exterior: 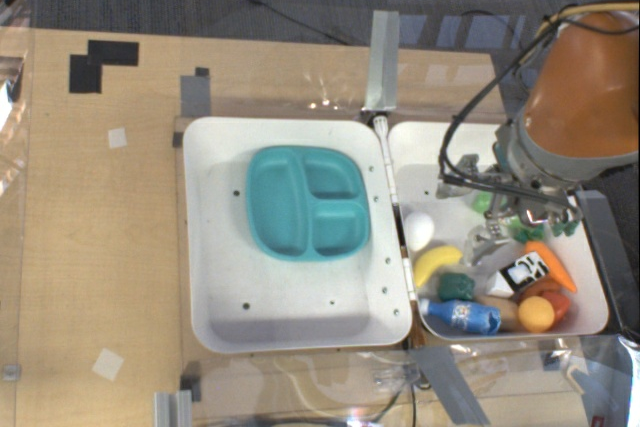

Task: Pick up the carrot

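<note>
We see the robot's hand (497, 237) low over the right bin (420, 150), hanging from the grey and orange arm (585, 90) that reaches in from the right; cables and metal fittings crowd the wrist, and we cannot tell whether the hand is spread or pressed together. Just beside it, toward the right, lies the carrot (553, 264); it is a long orange wedge, tilted, with a black and white tag (527, 269) against its left side. We see nothing in the hand, so we judge the pick not yet done; closing on the carrot and lifting it remain. Around the carrot sit an orange ball (537, 314), a banana (437, 264), a white egg (418, 231), a dark green piece (456, 286) and a blue bottle (462, 317). The left bin (215, 295) holds a teal divided plate (306, 202); both bins rest on the wooden tabletop (90, 245).
</note>
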{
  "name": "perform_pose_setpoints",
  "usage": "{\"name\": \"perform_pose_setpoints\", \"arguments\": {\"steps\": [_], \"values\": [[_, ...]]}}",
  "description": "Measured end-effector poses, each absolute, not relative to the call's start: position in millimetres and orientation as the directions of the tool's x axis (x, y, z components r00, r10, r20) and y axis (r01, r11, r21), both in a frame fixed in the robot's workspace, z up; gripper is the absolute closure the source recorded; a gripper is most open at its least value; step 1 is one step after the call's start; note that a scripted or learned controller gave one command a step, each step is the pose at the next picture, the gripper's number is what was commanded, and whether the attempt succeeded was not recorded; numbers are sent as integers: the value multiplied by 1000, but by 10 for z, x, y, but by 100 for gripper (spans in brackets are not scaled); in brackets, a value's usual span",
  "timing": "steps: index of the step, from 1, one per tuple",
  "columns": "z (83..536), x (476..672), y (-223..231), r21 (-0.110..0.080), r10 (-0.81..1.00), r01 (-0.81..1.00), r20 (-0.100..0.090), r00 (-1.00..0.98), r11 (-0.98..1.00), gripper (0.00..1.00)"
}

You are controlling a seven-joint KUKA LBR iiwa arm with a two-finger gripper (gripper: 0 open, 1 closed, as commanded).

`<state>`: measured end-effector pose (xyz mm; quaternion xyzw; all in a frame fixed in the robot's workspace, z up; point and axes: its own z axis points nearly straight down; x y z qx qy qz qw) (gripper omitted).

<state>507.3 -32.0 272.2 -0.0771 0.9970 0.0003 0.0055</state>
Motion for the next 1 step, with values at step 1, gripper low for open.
{"name": "perform_pose_setpoints", "arguments": {"steps": [1], "values": [[2717,5071,-332,-1,-152,-152,-10,-988,988,0]]}}
